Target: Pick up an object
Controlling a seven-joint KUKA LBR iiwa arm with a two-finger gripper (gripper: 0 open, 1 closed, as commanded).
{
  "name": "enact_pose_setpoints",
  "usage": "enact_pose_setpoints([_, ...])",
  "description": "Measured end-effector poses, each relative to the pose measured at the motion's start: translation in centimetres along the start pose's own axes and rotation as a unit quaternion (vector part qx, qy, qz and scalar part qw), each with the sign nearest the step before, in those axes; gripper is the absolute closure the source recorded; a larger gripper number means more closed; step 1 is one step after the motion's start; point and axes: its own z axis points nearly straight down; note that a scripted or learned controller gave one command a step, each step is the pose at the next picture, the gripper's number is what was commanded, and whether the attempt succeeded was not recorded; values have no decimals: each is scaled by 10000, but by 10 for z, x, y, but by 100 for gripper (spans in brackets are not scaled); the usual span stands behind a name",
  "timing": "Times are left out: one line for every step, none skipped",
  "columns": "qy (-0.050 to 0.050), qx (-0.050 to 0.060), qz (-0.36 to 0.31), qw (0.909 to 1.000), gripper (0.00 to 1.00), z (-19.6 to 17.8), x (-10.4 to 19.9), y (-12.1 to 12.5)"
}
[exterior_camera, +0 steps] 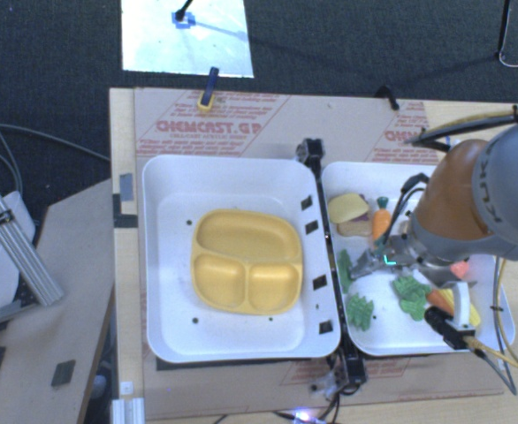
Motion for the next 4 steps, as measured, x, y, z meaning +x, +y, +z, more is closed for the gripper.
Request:
enact_pose_setpoints([13, -26, -38, 10000, 0, -105, 58, -40])
enact_pose_setpoints([-5, 17, 19, 10000, 0, -49, 7, -41])
enact_pose_setpoints([-8, -26, 13, 10000, 0, -2, -12, -38])
enact_pose_setpoints([-10, -47, -33, 10000, 0, -2, -7, 46])
